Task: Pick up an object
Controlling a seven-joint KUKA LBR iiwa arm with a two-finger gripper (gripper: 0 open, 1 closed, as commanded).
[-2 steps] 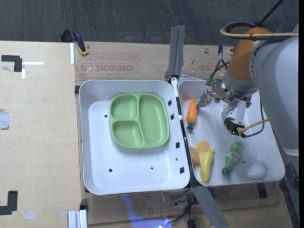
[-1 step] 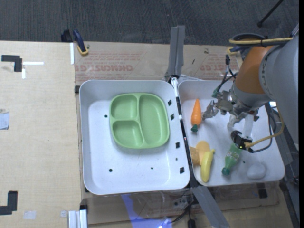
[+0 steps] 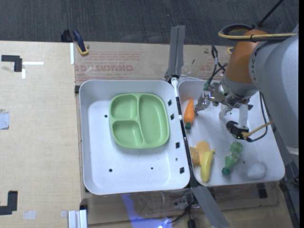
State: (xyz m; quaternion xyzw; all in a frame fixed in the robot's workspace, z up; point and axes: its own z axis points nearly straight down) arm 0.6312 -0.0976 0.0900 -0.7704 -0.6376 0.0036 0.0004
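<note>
The hand (image 3: 216,100) hangs over the far part of the right bin (image 3: 268,174), low under the grey arm (image 3: 280,75) with its orange band, and from this angle I cannot tell if it is released or clenched; nothing is seen in it. The nearest thing is the toy carrot (image 3: 189,111), which lies just to the hand's left in the picture, close against the wall between the two bins. Its long axis runs from far to near, with the orange body on the far side and the green end toward the front. Because it lies so near the wall, I judge that a grip across its narrow width has little room on that side. Farther to the front lie a banana (image 3: 206,166) and beside it a pale orange piece (image 3: 200,148), touching or almost touching each other; what this piece is, the view is too small to tell. Near them, more to the right, a small green bottle (image 3: 231,157) lies tilted, and a white lump (image 3: 256,170) rests in the front corner. A black cable (image 3: 240,130) hangs just under the wrist, between the hand and the bottle, and may disturb a move in that direction. The left bin (image 3: 95,170) holds a green divided plate (image 3: 139,121), well apart from the hand. Both bins stand on the wooden surface (image 3: 38,127).
</note>
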